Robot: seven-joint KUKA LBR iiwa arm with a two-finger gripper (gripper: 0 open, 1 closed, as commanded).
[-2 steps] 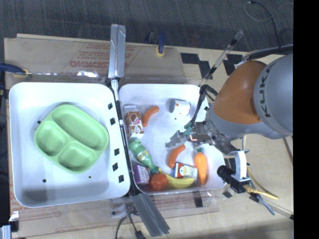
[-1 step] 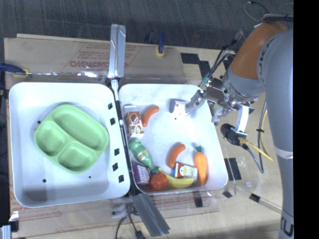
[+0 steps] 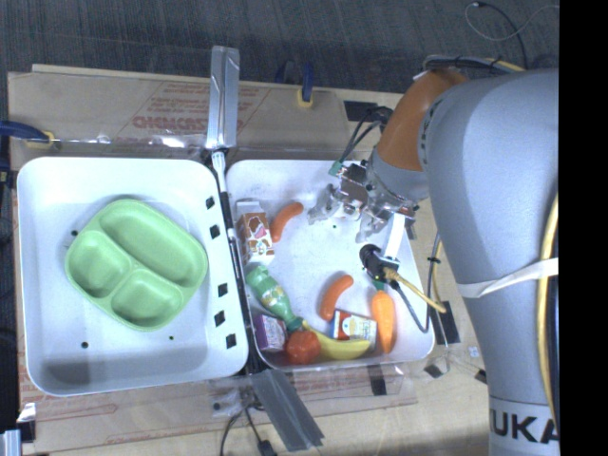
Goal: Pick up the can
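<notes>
A: Where is the tool?
B: The tool hangs over the rear part of the right white shallow bin, below the grey arm with its orange band. Nothing is seen between the fingers; whether they are open or shut I cannot tell.
A: The can?
B: The small purple can lies at the front left of the right bin, beside the green plastic bottle and the red round fruit. It is well apart from the tool.
A: Other contents, right bin?
B: A brown-and-white carton at the left wall, two orange sausage-shaped pieces, a yellow banana, an orange carrot.
A: Left bin?
B: The left white shallow bin holds a light green divided plate.
</notes>
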